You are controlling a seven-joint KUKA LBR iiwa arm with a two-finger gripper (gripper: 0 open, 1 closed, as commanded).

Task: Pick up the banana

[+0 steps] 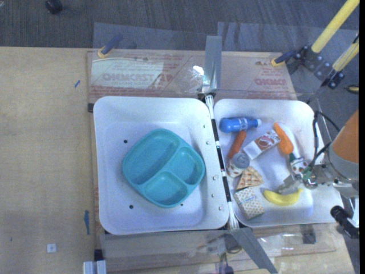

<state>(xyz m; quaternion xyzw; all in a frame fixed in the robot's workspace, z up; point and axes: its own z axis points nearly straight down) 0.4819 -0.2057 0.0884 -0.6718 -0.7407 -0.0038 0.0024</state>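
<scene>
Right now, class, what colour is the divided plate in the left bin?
Teal blue, divided plate, seen in the camera view.

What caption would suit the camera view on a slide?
Gripper poised just above the banana in the right bin; a teal divided plate sits in the left bin.

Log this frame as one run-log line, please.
phase: approach | gripper: right bin, just above banana | banana: lying on bin floor, not lifted | left bin: teal divided plate
</scene>
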